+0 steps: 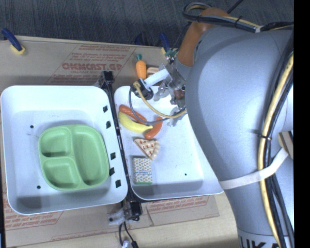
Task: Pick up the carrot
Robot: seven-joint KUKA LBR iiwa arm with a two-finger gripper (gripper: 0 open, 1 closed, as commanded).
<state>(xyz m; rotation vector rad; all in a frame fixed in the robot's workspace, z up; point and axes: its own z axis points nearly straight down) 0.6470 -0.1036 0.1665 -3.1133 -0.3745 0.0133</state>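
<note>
On the bench, two white bins sit side by side. Left bin (10,138) holds a green divided plate (72,156) with three compartments, lying flat toward the 6 o'clock half of the bin. Right bin (196,182) holds several items clustered toward its 10 o'clock corner: a yellow banana (132,124), a reddish sausage-like piece (154,129) touching the banana at its 4 o'clock side, a pizza-slice toy (147,148) just beneath at 6 o'clock, and a small patterned box (142,170) below that, near the bin's left wall.

Carrot (140,68), orange with a green top, appears to sit at the 12 o'clock edge of the right bin, on or just beyond its rim; the angle does not settle which. It lies apart from the banana cluster.

Gripper (168,89) hangs over the 12 o'clock end of the right bin, just at 4 o'clock of the carrot. Wiring and hardware crowd the fingers, so I cannot tell whether they are open or closed. Nothing is seen between them. Arm (237,112) covers the right bin's 3 o'clock side.
</note>
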